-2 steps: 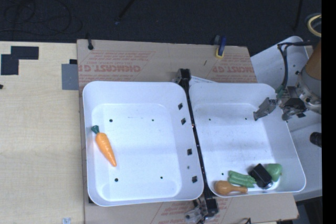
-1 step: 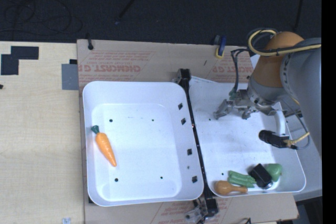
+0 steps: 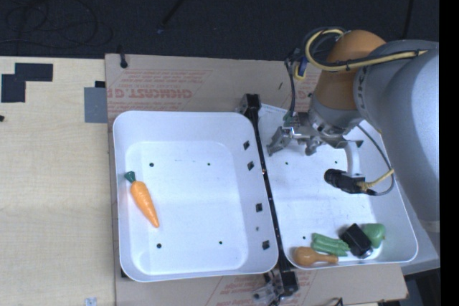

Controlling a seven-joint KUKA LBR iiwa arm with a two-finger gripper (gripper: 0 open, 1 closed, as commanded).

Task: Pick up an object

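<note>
Tool (image 3: 292,140) above right bin (image 3: 401,254), near its upper left corner, well apart from everything; grip state impossible to tell. Along that bin's lower edge: pear (image 3: 313,256), green pods (image 3: 330,244), black block (image 3: 356,239), green lump (image 3: 374,231), bunched together. In left bin (image 3: 179,122), carrot (image 3: 144,201) beside left wall.
</note>
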